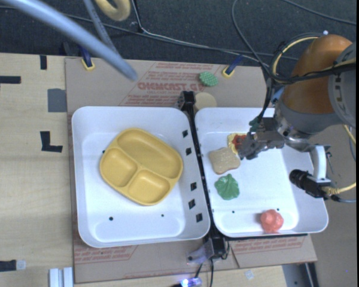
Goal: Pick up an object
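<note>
In the right bin (pixel 299 223) lie a tan slice of toy bread (pixel 224 159), a green leafy piece (pixel 227 187) and a pink-red lumpy piece (pixel 271 220). A yellow and red piece (pixel 235 140) sits at the bread's upper right, partly hidden by the gripper. My gripper (pixel 246 147) hangs low over that spot, dark and seen from above, just right of the bread. The grey arm with its orange band (pixel 314 70) comes in from the right.
The left bin (pixel 87 220) holds a yellow divided plate (pixel 140 165). A green knobbly item (pixel 207 78) lies on the cardboard behind the bins. Cables run over the right bin's far side, and a black fitting (pixel 308 183) sticks out by its right wall.
</note>
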Robot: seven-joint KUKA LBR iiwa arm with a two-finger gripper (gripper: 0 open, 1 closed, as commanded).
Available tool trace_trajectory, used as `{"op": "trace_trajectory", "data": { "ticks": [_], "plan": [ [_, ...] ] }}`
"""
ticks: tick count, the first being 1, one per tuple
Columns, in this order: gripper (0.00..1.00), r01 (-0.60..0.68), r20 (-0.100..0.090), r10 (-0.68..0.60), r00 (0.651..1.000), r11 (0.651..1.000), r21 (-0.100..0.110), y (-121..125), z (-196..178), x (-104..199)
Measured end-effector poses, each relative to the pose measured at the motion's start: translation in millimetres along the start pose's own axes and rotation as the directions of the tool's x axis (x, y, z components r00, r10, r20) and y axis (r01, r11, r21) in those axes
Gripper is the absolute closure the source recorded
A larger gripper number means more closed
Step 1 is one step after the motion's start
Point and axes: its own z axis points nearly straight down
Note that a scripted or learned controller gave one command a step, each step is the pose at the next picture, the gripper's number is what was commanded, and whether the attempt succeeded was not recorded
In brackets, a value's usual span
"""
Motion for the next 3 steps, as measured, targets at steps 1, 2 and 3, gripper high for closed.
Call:
{"op": "trace_trajectory", "data": {
  "ticks": [1, 2, 3],
  "plan": [
    [1.00, 0.000, 0.000, 0.000, 1.000, 1.000, 0.001, 4.7, 13.7, 51.4],
    [1.00, 0.001, 0.000, -0.001, 1.000, 1.000, 0.001, 4.4, 23.6, 105.4],
    [1.00, 0.001, 0.000, -0.001, 1.000, 1.000, -0.001, 9.4, 15.8, 149.4]
  ]
}}
